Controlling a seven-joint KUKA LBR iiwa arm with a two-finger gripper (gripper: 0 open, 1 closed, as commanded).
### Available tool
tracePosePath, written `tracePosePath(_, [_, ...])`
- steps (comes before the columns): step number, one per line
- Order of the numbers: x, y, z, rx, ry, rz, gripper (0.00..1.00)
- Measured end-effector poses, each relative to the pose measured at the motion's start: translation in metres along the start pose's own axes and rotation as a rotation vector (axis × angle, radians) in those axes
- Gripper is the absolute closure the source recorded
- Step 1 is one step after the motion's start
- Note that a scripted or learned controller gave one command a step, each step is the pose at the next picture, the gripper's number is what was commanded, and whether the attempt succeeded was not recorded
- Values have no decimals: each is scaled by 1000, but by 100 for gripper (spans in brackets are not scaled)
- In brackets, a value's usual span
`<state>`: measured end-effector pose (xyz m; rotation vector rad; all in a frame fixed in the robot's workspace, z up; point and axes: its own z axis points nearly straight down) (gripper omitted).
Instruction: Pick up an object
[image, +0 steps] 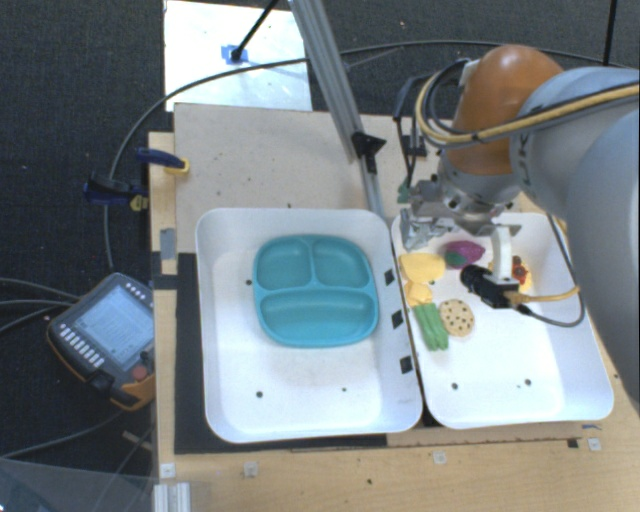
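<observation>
The arm (560, 120) hides the right bin's (520, 390) far edge, and partly hides a purple item (463, 250).

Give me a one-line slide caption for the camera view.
KUKA arm's claw hovers over toy food in the right bin; a teal divided plate sits in the left bin.

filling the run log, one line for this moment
arm: over right bin | gripper: above toys | plate: left bin | grasp: not seen
</observation>
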<state>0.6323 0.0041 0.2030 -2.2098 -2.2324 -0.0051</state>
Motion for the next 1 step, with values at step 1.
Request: tracePosePath(1, [61, 6, 2, -1, 1, -1, 100])
